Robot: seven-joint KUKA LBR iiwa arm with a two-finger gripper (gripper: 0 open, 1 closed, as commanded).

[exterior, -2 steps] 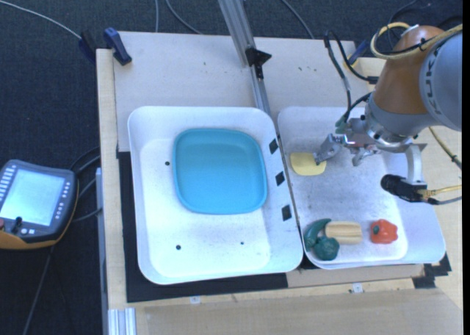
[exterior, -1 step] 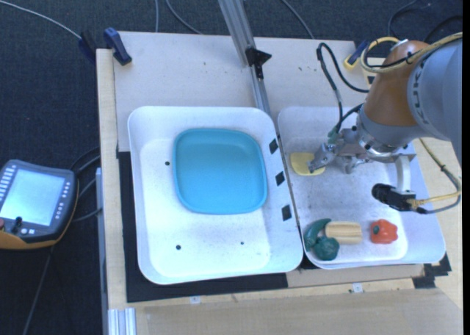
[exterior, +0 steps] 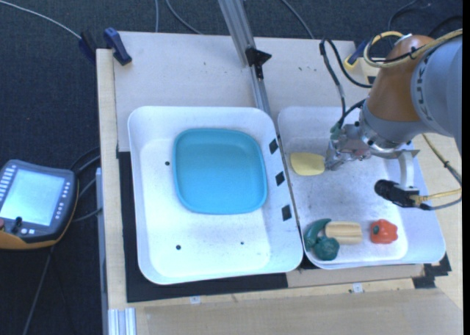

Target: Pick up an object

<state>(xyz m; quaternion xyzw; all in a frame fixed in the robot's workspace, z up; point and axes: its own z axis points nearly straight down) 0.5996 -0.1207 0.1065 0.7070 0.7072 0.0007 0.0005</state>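
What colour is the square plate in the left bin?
Light blue; the square plate shows plainly in the camera view.

No readable text showing anywhere; the pendant screen [exterior: 33, 197] at far left is glowing but too blurred to read.

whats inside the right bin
In the right bin: a yellow piece beside the claw, a green toy, a tan block, a red pepper. The arm covers its far corner.
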